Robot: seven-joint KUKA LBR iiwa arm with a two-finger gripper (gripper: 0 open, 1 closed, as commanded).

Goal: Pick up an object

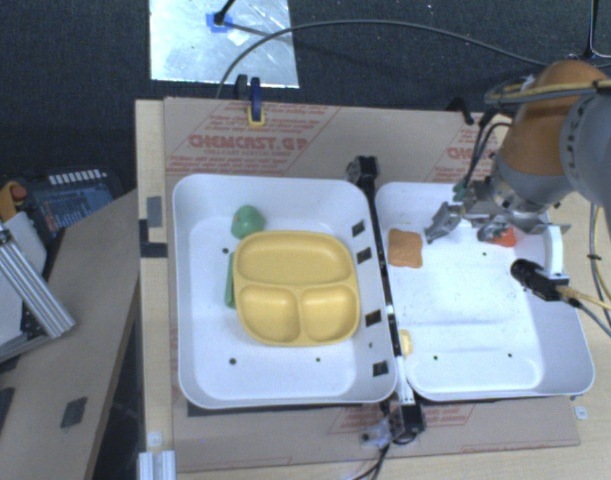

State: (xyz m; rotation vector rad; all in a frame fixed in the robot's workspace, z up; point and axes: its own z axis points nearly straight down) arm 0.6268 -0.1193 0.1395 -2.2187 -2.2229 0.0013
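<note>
Lying flat in the right bin (560, 368), tan bread-like slab (405, 248), pincer (465, 223) grip unclear.

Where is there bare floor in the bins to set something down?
Most room: right bin, its near half, below the tan piece and the gripper. In the left bin, the yellow tray leaves bare strips along the near and left walls. Crowded: around the green object.

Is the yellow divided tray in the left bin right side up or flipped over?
Right side up. The yellow tray lies flat in the left bin, its three compartments open toward the camera, rims raised around each.
</note>
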